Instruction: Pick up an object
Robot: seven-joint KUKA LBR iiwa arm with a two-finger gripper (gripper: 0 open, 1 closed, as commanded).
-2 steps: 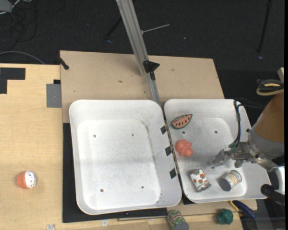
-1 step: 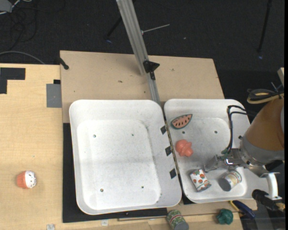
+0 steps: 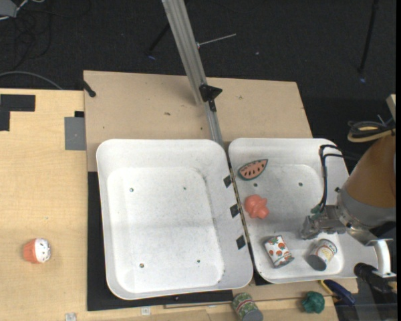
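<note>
The gripper [image 3: 312, 227] hangs low in the right bin [image 3: 291, 154], reaching in from three o'clock, and I honestly cannot tell how it is set — it reads as a dark metallic cluster with nothing visibly caught in it.

Closest candidate: the small tin can [image 3: 321, 254], lying on its side just below the gripper at about five o'clock. Its pale label faces up, its dark round end points down-left toward seven o'clock, so the long axis runs roughly from one o'clock to seven. Right beside it, at eight o'clock from the gripper, the red-and-white patterned box [image 3: 277, 251] lies tilted, long axis running about eleven to five.

My read: for a clean pick of the can, the approach should close across its round body, at right angles to that axis, and centred — a cylinder on its side will roll away if nudged off-centre.

Farther out, an orange-pink toy [image 3: 256, 206] sits at ten o'clock, and a watermelon slice [image 3: 252, 170] beyond it near the bin's top-left. The left bin [image 3: 113, 154] lies well apart.
</note>
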